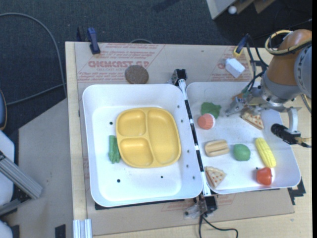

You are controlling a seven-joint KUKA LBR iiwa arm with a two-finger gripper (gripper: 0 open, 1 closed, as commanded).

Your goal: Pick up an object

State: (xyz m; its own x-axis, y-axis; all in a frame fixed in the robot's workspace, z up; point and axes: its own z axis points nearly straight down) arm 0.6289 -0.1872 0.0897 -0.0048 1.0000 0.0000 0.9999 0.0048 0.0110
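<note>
- Reaching in from 3 o'clock, the arm [290,63] hangs over the 1 o'clock corner of the right bin [292,180]; this looks like the approach step, nothing lifted yet.
- Spread across that bin are the candidates: pizza slice [253,119] just beside the tool [241,104], corn [266,152], bread roll [216,147], green ball [241,152], tomato [264,176].
- Whether the tool is open or closed I cannot tell.
- Next move, I judge: centre over the pizza slice, descend, close, lift.
- Red print on the bench [148,63] at 12 o'clock reads roughly "CHEMCAST GP"; smaller lines are illegible.
</note>
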